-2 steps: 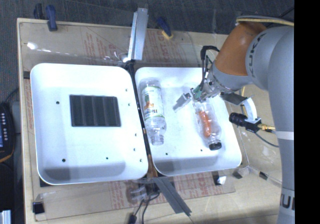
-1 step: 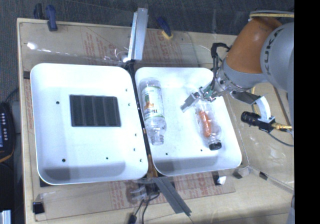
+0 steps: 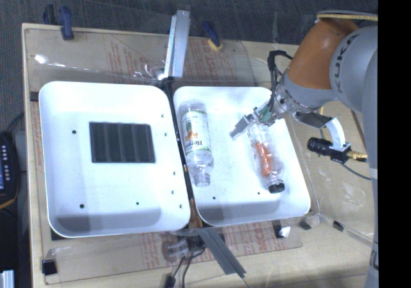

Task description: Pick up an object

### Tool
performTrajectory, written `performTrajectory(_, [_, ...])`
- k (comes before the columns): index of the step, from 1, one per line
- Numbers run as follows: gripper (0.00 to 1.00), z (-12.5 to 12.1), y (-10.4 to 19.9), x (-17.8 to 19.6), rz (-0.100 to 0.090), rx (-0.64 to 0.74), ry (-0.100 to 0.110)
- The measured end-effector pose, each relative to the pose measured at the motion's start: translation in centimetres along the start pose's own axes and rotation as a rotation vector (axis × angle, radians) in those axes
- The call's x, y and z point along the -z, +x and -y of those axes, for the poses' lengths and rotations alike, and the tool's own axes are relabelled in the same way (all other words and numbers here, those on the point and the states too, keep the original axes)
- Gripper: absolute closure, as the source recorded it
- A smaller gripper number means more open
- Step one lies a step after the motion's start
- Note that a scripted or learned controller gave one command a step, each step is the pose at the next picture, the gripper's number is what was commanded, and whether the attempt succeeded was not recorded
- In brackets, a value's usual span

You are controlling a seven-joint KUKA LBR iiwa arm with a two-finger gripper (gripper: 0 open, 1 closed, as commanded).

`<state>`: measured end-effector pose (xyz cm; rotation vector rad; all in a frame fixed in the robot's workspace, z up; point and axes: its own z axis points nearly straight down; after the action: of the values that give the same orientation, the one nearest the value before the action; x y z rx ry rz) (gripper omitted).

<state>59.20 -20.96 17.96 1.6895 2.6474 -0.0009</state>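
- grey arm (image 3: 350, 65) with the orange band reaches in from the right, its end effector (image 3: 257, 123) low over the far part of the right shallow white bin (image 3: 221, 213)
- end effector sits at the far end of a clear plastic bottle with orange contents and a dark cap (image 3: 266, 158), lying on its side near the right wall of that bin, cap pointing to the near side
- one finger (image 3: 242, 125) sticks out to the left of the bottle's far end; the other side is lost against the bottle and the wrist, so can't tell how wide the end effector stands or whether it has anything clamped
- bottle looks flat on the bin floor, not lifted
- second clear plastic bottle with a green and white label (image 3: 196, 142) lies on its side along the left wall of the same bin, well apart from the end effector
- left shallow white bin (image 3: 58, 119) carries a dark ribbed rectangular panel (image 3: 122, 142) on its floor
- both bins rest on the wooden counter (image 3: 334, 203)
- step, as a judgement: grasp attempt on the orange-filled bottle, at the descend or close stage, lift not yet done
- next move calls for fingers straddling the bottle's body squarely, then a firm close and a straight lift; round slick plastic near the end could roll or squirt out
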Motion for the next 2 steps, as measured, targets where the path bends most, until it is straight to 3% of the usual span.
performTrajectory(1, [0.0, -4.6, 4.5, 0.7, 0.0, 0.119, 0.0])
performTrajectory(2, [0.0, -2.3, 1.1, -2.1, -0.003, 0.118, 0.003])
